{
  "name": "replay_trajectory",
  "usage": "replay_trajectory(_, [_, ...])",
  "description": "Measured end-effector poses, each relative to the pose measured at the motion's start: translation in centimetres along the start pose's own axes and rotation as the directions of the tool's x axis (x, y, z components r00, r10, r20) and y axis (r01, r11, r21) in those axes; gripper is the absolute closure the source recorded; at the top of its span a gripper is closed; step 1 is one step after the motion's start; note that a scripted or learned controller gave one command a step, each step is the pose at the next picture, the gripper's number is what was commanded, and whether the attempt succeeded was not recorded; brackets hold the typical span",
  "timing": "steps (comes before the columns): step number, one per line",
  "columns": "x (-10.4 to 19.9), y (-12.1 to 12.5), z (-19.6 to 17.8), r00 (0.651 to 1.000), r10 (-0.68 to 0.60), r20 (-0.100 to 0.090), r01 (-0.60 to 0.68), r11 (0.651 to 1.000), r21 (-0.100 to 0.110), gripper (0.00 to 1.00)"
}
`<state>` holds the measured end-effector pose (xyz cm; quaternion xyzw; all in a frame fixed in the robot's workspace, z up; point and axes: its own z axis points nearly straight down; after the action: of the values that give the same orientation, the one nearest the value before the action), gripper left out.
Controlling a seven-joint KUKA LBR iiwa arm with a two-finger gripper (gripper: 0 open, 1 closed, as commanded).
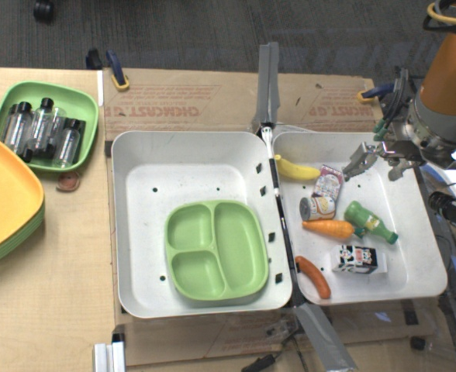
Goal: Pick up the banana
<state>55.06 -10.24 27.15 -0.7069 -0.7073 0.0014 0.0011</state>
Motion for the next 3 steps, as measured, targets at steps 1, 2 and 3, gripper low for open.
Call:
replay_trajectory(1, [0.0,5.1,6.1,0.993,-0.122,0.0,0.122,0.993,0.0,0.0])
replay_trajectory(2, [-1.4,8.8,17.9,0.974,-0.227,0.001,0.227,0.974,-0.004,0.0])
replay_trajectory(3, [-10.5,9.6,17.8,1.0,-0.025,0.001,0.025,1.0,-0.006,0.0])
